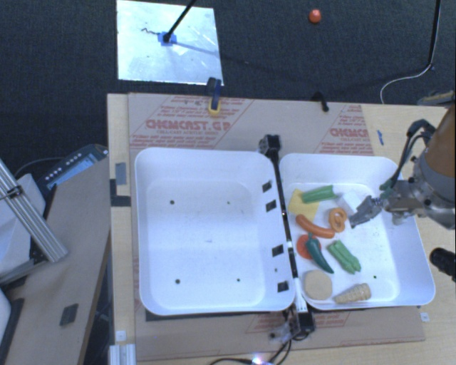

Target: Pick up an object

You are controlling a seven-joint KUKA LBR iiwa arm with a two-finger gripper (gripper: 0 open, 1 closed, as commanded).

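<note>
The right bin (417, 281) holds several toy foods. A green vegetable (318, 193) lies at the back beside a yellow piece (298, 204). An orange ring (337, 218) and an orange sausage shape (315, 227) sit mid-bin. In front of them are a red piece (304, 247), a dark green pepper (320, 259) and a green pod (343, 256). A tan disc (318, 285) and a cone (353, 293) rest near the front wall. My gripper (362, 212) hangs over the bin's middle, just right of the orange ring, with nothing visibly in it.
The left bin (146, 167) stands beside the right one, joined by a black-clipped divider (283, 228). Both rest on a cardboard sheet (185, 121). A clamp (214, 98) and a shiny plate (167, 43) lie behind; an orange ball (315, 15) sits on the dark floor.
</note>
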